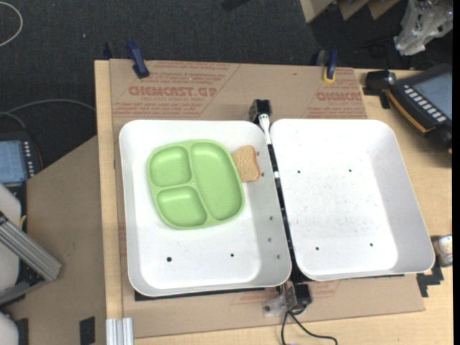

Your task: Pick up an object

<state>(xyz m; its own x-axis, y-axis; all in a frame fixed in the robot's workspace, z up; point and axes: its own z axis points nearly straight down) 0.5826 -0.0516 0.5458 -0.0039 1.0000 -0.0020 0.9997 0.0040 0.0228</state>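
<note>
Green plastic is what stands out: a divided plate [195, 184] with three compartments is seen lying flat in the left bin [144, 264], toward that bin's upper middle. Just beside the plate's upper right edge, touching or slightly overlapping its rim, a small tan piece shaped like a slice of toast [246, 163] is found, between the plate and the seam where the left bin meets the right bin [345, 200]. Both bins are carried on a cardboard sheet [180, 85] clamped to the desk. The state of the claw cannot be told from this moment, and no object is seen held. The toast piece is judged light, stiff and probably a toy, easily closed on across its narrow sides; the plate is judged light and rigid but wide and smooth, so it would best be taken by its raised rim at the edge away from the toast, where slipping is a risk.
</note>
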